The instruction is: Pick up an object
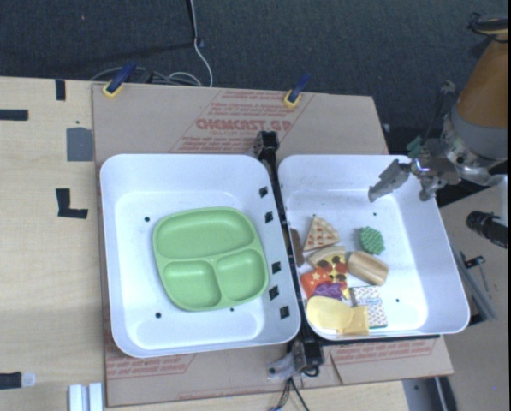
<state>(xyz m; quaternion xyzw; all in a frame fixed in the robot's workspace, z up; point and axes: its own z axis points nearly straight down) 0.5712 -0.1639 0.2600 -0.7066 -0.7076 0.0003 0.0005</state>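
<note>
We see the gripper (407,181) spread, pinching nothing, over the right bin (341,176) far edge; green knobbly toy (372,240) sits apart, bare floor around.

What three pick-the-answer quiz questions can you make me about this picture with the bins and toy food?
1. Where is the green tray?
A. In the left bin
B. In the right bin
C. On the cardboard outside the bins

2. What colour is the tray?
A. Red
B. Green
C. Blue

3. What is the gripper doing?
A. Squeezing the waffle
B. Lifting the tray
C. Open, over the right bin's upper part, with nothing between its fingers

Answers:
1 A: the tray lies flat in the left bin, while the toy food sits in the right bin.
2 B: it is pale green all over, with three compartments.
3 C: its fingers are spread apart, above the waffle and the other toys, with none between them.
</note>
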